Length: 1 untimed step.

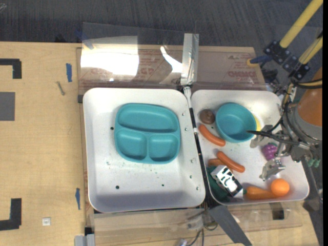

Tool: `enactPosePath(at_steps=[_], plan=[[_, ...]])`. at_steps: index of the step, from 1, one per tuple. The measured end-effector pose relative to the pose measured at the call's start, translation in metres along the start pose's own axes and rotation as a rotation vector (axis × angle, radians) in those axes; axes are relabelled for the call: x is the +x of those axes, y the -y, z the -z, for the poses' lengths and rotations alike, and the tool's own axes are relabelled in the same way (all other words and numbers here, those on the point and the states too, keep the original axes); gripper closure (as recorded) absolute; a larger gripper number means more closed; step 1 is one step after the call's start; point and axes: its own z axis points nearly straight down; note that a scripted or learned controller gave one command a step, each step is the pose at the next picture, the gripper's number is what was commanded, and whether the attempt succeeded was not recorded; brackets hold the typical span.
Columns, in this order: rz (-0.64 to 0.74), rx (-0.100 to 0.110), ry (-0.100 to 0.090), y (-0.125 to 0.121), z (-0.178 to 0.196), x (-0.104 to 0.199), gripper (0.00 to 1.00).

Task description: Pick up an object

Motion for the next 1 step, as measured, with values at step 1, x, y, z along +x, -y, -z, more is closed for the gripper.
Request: enactPosePath(at_steps=[1], plan=[[-0.227, 0.000, -0.001, 0.0409, -0.0567, -0.0914, 0.00]])
